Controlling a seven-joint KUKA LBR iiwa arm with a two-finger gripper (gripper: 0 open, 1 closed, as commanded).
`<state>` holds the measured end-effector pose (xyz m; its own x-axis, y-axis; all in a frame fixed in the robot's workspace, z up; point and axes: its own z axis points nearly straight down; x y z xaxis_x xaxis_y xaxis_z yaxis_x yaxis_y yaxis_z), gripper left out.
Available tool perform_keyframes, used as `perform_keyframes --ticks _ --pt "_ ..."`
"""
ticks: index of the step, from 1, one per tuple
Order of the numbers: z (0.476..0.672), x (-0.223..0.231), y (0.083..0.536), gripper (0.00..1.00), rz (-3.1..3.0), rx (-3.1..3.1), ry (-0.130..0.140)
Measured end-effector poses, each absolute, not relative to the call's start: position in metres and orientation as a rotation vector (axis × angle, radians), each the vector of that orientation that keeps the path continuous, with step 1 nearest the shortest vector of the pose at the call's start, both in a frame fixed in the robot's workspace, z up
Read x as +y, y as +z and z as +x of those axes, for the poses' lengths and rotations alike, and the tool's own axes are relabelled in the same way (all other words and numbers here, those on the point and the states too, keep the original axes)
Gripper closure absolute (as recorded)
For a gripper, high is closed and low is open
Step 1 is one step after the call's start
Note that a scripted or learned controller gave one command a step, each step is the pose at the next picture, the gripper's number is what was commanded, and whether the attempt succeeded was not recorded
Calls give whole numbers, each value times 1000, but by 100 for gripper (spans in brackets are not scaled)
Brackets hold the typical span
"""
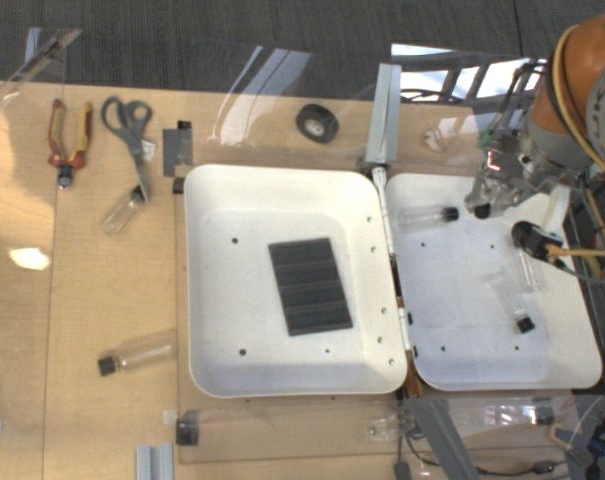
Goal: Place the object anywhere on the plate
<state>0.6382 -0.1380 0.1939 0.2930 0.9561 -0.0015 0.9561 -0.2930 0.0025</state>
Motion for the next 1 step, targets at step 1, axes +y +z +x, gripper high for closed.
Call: perform_keyframes --ticks 1 --pt "661 -49 281 100 2457 1953 8"
